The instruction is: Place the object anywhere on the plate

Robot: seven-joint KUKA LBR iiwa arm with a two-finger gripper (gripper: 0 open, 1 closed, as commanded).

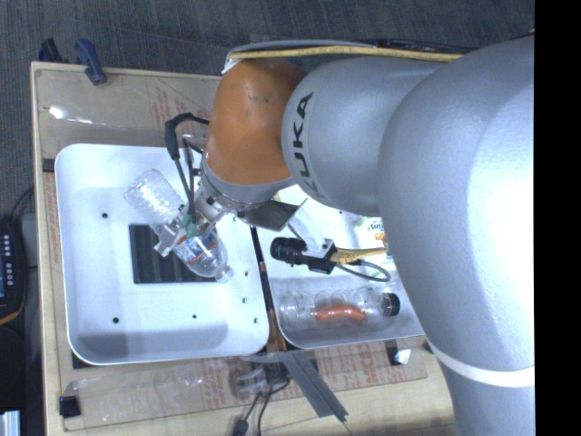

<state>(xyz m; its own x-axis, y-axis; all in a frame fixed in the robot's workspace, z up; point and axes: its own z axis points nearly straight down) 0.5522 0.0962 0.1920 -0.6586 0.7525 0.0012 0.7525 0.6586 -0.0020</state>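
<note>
A clear plastic bottle (152,193) lies at a slant over the left bin (91,325), running from its upper left down to a labelled end (207,257). My gripper (182,230) is shut across the bottle's middle, with a grey finger showing on each side. Below the bottle, a flat black rectangular plate (150,263) lies on the bin floor. The bottle's lower end hangs over the plate's right edge. Whether the bottle touches the plate cannot be told.
The right bin (300,339) holds another clear bottle (331,313) with something orange inside and a black cap. The arm's big grey body covers most of the right bin. A blue clamp (89,60) sits at the bench's far left corner.
</note>
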